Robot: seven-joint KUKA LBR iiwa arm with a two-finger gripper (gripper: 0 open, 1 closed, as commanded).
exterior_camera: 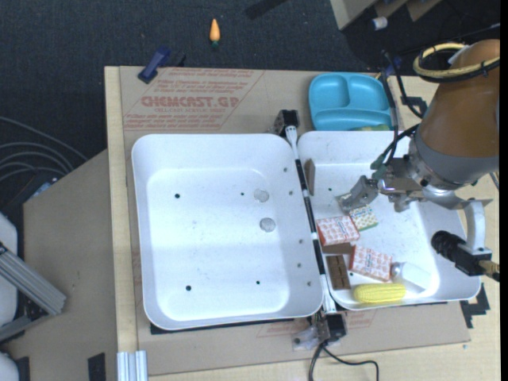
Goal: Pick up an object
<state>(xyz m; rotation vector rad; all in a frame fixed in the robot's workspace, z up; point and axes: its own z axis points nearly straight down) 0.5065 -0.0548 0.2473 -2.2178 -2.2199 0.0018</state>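
Right of frame, we are seeing the gripper (359,197) hovering in the right bin (444,292) above a patterned box (337,230), corn cob (379,294) lower down, finger state we cannot tell.

Beyond the brown tabletop (198,94) printed with red lettering: a light-blue divided tray (349,101) at its far edge, a small blue object (154,65) at the far left corner, an orange carrot-like piece (214,30) on the dark floor, grey cables (32,161) at left.
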